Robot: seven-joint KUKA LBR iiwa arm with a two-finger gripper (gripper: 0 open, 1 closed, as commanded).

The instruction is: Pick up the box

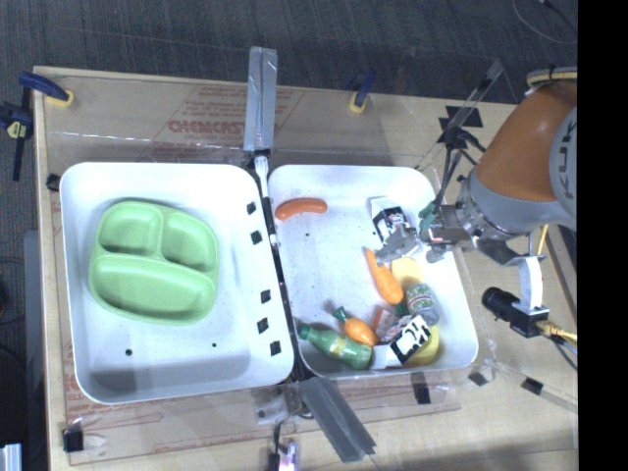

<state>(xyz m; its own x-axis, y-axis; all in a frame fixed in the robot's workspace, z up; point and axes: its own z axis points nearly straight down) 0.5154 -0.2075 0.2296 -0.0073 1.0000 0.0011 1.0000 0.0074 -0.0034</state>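
Reaching into the right bin point(324, 273), the gripper point(404, 243) hovers by the far-right corner; jaw state cannot be told. Box point(412, 336) lies at the near-right corner among clutter: descend squarely, clearing the carrot point(385, 277).

Even overhead light, soft shadows inside bins point(167, 180), mild glare on white plastic, slightly soft focus.

Grey KUKA arm point(530, 199), rounded casing, broad orange band point(525, 145) above wrist, dark lettering partly visible on grey shell at frame edge. Wrist narrows to cluttered metallic hand point(417, 235), dark and silver parts, too small for detail.
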